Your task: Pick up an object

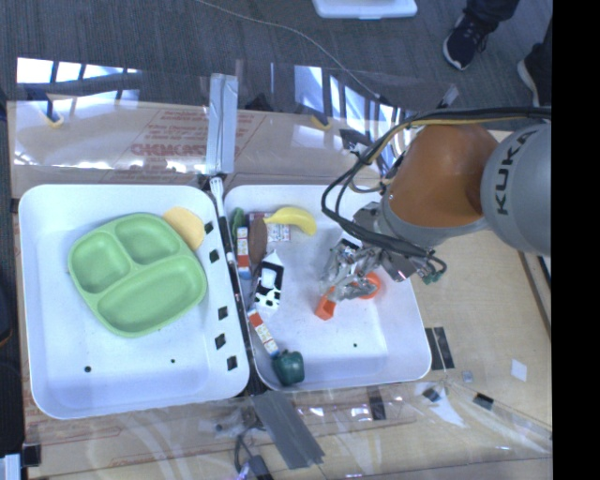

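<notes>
Two white bins [56, 375] sit on a wooden bench [487, 337] (grey carpet [141, 28] beyond).

Gripper [349, 279] fingertips blurred, too small to judge open vs shut. Orange object [327, 306] just below them: contact unclear, part of it hidden behind fingers. Arm [525, 187] cut off at right edge.
</notes>
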`<act>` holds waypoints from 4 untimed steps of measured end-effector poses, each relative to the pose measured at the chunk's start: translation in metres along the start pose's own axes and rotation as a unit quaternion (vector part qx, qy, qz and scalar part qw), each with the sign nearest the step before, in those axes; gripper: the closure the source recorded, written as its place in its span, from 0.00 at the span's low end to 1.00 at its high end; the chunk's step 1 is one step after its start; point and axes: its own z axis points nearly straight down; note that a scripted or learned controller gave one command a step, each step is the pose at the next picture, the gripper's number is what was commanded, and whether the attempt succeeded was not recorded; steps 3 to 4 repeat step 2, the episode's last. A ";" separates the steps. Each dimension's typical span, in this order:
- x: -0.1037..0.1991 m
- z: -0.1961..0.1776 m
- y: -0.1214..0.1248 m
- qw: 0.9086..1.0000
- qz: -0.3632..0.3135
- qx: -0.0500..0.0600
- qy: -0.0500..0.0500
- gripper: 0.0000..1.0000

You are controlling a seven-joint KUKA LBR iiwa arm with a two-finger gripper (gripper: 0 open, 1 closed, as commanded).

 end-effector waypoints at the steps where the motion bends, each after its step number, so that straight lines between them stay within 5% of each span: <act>1: -0.033 -0.054 -0.026 0.999 -0.045 0.004 -0.004 1.00; 2: -0.033 -0.053 -0.026 0.999 -0.045 0.003 -0.003 0.00; 4: -0.033 -0.053 -0.026 0.999 -0.045 0.003 -0.003 0.00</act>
